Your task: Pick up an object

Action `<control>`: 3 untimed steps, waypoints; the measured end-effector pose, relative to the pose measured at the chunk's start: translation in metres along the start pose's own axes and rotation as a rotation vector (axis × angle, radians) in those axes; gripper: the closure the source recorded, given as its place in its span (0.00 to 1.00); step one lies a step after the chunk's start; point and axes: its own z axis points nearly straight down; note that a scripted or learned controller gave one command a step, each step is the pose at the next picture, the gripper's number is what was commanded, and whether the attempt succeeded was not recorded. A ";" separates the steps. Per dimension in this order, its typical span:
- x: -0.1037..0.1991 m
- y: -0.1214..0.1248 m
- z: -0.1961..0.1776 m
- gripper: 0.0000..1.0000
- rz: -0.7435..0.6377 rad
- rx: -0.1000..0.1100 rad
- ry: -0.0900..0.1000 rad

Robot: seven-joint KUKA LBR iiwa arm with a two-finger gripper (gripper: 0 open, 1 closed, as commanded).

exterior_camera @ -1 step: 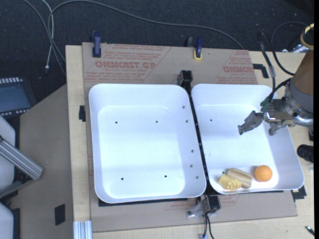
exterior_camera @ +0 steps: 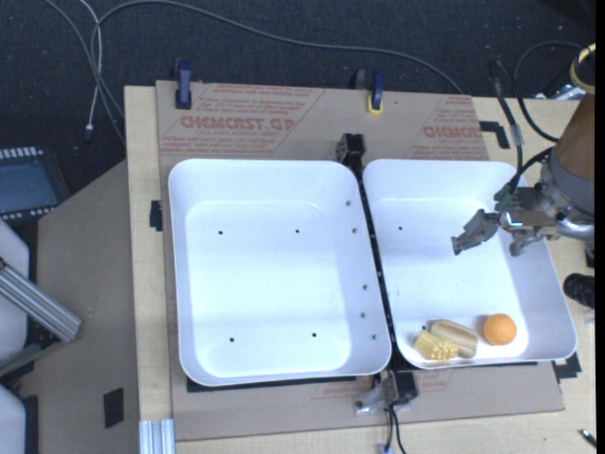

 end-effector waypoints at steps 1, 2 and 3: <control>0.004 0.002 0.043 0.00 0.000 0.004 0.000; 0.008 0.000 0.086 0.00 0.000 0.004 0.000; 0.002 0.006 0.141 0.00 0.000 0.005 0.000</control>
